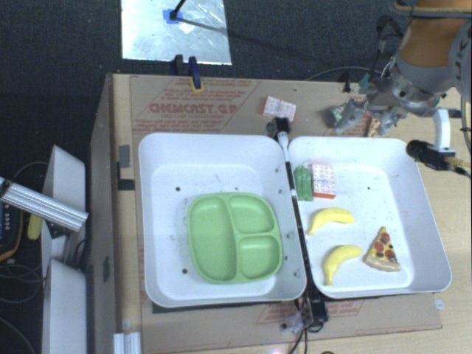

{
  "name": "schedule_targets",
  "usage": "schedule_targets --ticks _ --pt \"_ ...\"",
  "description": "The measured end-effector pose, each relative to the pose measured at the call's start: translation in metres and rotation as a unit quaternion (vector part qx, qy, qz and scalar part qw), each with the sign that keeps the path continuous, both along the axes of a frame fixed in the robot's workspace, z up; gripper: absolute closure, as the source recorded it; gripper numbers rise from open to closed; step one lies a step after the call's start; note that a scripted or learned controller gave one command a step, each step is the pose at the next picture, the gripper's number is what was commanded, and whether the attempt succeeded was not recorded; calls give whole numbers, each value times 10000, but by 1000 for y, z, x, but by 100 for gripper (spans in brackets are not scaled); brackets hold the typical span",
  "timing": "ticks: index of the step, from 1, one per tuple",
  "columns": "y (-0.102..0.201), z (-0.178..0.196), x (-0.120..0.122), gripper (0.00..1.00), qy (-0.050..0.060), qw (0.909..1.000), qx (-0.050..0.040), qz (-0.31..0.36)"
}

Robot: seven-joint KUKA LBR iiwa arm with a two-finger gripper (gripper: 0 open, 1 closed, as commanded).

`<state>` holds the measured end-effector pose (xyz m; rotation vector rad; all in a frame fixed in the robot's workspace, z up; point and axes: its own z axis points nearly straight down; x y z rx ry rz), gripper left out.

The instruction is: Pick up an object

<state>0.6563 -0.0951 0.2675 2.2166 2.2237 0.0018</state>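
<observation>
Upper banana (330,218) lay mid right bin (417,198), long axis roughly left-right, tips curling down; likely light, stiff, smooth toy, best pinched across its thick middle; hand (366,114) hovered beyond the bin's far rim over the bench (450,186), open or closed I could not tell.

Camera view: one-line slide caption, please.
Gripper raised beyond right bin holding two bananas, pizza slice; green tray in left bin.
</observation>
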Motion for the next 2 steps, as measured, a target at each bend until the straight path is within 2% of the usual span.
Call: schedule_targets --ticks 1,2 --pt "-40 -108 -49 0 27 10000 -2 -13" --pt "-8 -183 -73 0 12 10000 3 -3"
